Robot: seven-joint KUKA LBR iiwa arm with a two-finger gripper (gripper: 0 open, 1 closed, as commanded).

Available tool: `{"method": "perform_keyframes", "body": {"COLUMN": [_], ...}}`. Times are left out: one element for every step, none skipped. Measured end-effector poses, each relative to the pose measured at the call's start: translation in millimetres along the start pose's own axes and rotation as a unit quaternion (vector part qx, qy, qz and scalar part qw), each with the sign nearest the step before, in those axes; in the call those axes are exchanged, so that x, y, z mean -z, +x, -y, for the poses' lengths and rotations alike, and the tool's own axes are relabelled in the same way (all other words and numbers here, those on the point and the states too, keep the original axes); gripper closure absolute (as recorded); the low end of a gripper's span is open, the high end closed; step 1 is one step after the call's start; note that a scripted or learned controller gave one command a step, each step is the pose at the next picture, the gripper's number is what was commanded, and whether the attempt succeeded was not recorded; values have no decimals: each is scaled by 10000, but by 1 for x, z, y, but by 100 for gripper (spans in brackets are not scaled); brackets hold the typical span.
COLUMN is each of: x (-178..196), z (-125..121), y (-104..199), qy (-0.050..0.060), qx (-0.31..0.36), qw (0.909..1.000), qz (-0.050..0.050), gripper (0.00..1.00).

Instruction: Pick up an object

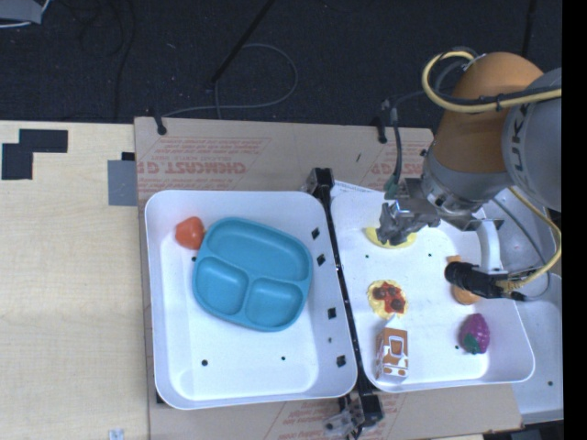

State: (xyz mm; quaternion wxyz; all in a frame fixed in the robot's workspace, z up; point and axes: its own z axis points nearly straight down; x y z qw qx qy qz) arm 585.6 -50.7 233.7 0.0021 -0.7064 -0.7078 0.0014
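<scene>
Two white bins (170, 356): blue tray (250, 273), tomato (190, 233); toys right.

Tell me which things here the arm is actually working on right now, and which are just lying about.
In play:
- gripper, down at the top of the right bin
- flat yellow piece under it

Lying about:
- blue divided plate and orange-red ball in the left bin
- yellow round toy
- orange-and-white toy
- purple toy

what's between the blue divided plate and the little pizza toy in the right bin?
In the camera view, between the blue plate and the pizza toy lie bare white bin floor and the black divider where both bins meet.
</scene>
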Motion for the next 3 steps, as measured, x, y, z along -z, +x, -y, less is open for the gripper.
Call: {"method": "perform_keyframes", "body": {"x": [0, 6, -6], "z": [17, 43, 67], "y": [38, 89, 127], "qy": [1, 5, 12], "qx": [1, 9, 5], "qw": [10000, 10000, 10000], "qz": [0, -3, 0], "gripper": [100, 100, 100]}}
